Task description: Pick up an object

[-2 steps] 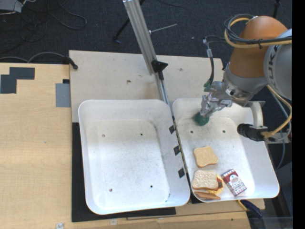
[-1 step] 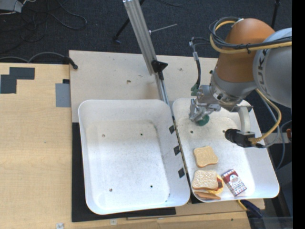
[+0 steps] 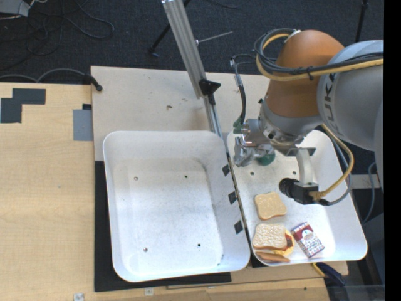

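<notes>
Hovering low in the right bin [image 3: 351,246], the gripper [image 3: 245,152], grip state unclear, has lifted nothing; a bread slice [image 3: 270,205] and sandwich [image 3: 271,240] lie nearby.

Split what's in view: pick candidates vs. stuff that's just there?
Job:
- gripper, low in right bin
- bread slice
- sandwich
- red-and-white packet
- green item by gripper, unclear

Lying about:
- left bin
- aluminium rail
- floor cables

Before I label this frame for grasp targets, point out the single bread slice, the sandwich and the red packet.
bread slice [image 3: 270,205], camera view, middle of its top face
sandwich [image 3: 270,236], camera view, top slice
red packet [image 3: 308,239], camera view, its face
</notes>
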`<control>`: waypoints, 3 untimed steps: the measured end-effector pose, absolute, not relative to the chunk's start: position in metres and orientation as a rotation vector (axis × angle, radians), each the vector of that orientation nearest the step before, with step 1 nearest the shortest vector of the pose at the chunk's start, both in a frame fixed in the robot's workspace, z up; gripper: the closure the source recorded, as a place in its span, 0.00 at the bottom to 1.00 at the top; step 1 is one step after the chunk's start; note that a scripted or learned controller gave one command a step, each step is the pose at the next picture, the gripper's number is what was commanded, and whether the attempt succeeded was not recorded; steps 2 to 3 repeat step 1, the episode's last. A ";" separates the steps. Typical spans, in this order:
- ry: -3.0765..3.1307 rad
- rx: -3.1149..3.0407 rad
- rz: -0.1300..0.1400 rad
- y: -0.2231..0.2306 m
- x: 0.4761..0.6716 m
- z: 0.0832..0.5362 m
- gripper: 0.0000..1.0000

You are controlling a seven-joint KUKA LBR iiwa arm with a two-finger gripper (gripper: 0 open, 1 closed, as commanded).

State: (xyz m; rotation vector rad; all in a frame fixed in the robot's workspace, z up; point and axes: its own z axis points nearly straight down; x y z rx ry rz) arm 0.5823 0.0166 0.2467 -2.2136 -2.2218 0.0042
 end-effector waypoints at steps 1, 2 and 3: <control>-2.222 -2.213 0.006 0.066 0.563 0.249 1.00; -2.222 -2.213 0.006 0.066 0.563 0.249 1.00; -2.222 -2.213 0.006 0.066 0.563 0.249 1.00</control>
